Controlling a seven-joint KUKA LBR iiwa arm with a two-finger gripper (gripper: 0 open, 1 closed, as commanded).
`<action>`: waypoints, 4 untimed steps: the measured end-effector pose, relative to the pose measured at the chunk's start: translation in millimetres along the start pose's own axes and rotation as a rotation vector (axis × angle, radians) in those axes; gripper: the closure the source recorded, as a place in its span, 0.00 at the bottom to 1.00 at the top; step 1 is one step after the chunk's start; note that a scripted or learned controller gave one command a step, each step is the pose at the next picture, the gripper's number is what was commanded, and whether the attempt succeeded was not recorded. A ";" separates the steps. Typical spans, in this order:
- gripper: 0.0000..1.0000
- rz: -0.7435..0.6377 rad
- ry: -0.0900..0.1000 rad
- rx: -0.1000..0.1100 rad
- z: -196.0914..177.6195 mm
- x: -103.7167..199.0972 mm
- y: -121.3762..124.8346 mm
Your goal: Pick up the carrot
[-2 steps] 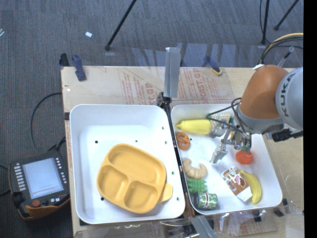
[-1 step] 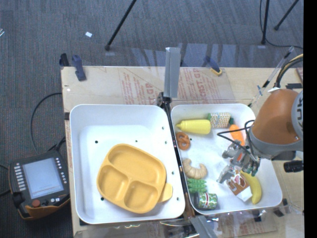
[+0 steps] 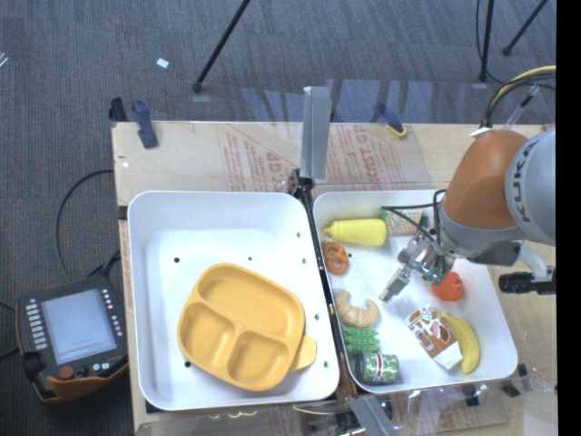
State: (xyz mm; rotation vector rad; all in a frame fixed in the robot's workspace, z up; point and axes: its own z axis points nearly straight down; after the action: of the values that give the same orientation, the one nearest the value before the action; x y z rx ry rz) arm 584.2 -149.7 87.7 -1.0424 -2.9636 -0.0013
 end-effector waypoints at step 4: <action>1.00 0.610 -0.003 -0.001 -143.1 -11.6 66.9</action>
State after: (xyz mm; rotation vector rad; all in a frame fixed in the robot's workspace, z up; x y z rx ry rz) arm 635.2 -104.9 230.8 -1.8854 -2.5163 -0.0018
